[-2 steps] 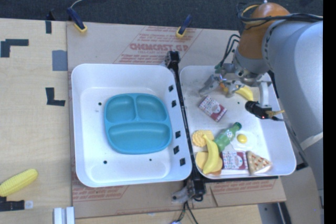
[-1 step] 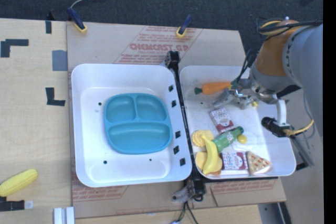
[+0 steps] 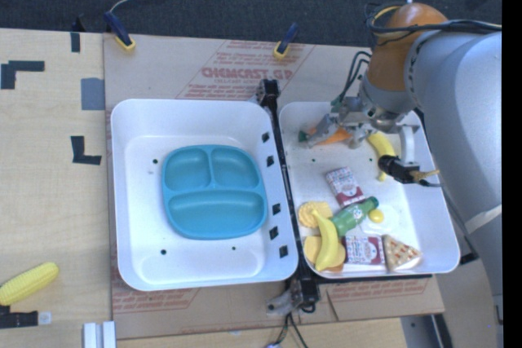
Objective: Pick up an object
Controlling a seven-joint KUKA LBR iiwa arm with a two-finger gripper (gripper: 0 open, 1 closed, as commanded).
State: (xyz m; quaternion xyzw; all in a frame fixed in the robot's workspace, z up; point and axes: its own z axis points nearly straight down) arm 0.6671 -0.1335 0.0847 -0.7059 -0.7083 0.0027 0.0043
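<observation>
A toy carrot lies at the far end of the right bin, directly beneath the end effector. It looks light, rigid and slick, best pinched across its thicker orange middle. The arm hangs wrist-down over it; its grip state cannot be told.

I see the gripper low over the right bin, back end, at an orange carrot; grasp unclear. Banana, green bottle, pizza slice, two packets near the front. Left bin has a blue divided plate. Corn cob on the bench, far left
</observation>
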